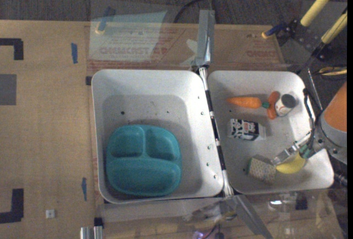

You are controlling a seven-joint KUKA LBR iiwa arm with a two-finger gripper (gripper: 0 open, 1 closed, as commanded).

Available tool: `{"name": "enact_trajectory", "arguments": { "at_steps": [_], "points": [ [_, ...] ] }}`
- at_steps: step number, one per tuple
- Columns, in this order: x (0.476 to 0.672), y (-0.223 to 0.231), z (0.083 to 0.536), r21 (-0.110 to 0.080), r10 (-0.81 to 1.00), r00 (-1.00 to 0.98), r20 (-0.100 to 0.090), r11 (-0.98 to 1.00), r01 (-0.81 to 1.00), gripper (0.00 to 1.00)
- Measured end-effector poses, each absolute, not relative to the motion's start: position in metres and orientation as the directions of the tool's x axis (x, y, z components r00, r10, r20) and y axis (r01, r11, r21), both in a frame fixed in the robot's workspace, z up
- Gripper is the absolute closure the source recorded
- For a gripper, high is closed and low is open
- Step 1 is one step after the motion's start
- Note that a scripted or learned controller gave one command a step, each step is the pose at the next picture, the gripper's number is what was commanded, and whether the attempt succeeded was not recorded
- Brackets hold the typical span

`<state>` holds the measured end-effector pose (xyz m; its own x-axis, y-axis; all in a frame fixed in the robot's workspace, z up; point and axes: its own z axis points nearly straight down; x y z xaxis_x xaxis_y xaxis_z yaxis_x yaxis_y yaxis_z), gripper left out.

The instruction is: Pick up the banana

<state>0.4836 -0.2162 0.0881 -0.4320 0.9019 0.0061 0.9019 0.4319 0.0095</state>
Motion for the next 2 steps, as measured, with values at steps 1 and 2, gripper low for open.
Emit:
{"name": "enact_trajectory", "arguments": {
  "at_steps": [1,2],
  "points": [
    [0.48,-0.178,0.14,0.003,0.863,-0.506,-0.003,0.506,0.863,0.0],
    [0.48,-0.185,0.189,0.003,0.846,-0.533,-0.003,0.533,0.846,0.0]
  ]
}}
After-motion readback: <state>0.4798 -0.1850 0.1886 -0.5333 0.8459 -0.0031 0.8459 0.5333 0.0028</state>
